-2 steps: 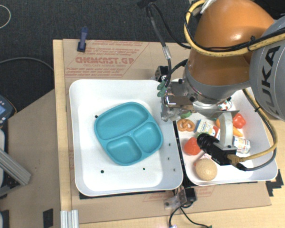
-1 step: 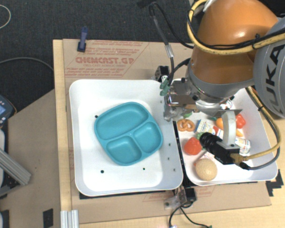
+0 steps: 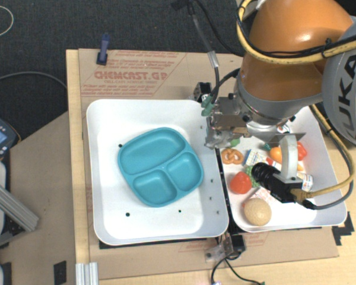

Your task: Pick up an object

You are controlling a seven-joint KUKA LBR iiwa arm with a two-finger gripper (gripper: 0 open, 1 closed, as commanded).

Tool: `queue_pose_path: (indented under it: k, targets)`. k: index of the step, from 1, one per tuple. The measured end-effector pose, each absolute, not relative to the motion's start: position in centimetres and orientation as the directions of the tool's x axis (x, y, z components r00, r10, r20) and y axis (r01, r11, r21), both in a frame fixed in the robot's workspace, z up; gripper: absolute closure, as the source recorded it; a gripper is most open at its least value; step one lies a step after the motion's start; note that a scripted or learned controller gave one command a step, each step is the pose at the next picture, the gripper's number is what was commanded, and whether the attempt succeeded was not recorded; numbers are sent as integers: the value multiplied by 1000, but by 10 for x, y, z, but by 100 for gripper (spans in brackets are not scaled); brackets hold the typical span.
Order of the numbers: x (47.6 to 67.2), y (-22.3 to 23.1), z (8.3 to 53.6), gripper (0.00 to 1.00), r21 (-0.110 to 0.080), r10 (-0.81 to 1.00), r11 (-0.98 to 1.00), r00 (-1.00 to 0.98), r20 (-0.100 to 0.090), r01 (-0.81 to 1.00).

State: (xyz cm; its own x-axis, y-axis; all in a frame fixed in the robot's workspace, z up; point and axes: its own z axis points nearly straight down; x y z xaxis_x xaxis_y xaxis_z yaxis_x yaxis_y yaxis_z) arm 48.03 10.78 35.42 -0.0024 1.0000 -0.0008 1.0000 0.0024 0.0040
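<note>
My arm [image 3: 285, 52] hangs over the right bin [image 3: 329, 203], because that is where the small pickable things are. The left bin [image 3: 98, 159] holds a teal plate [image 3: 160, 168], lying flat near its middle. It is broad and shallow, so I judge it a poor thing to pinch.

My gripper [image 3: 218, 140] sits low at the right bin's inner edge, just beside the divide between the bins. I cannot tell whether it is open or closed, and I see nothing held in it.

The likely targets lie close together below it. A beige ball [image 3: 257, 211] is at the near edge, a tomato [image 3: 240, 183] is above that, and a pretzel [image 3: 231, 156] is nearest my gripper.
</note>
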Motion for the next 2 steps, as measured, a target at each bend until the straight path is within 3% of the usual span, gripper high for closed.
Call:
queue_pose_path:
  k: [1, 2]
  targets:
    - [479, 139, 361, 100, 3, 1000, 3, -3, 1, 1000]
    - [480, 135, 545, 100, 21, 1000, 2, -2, 7, 1000]
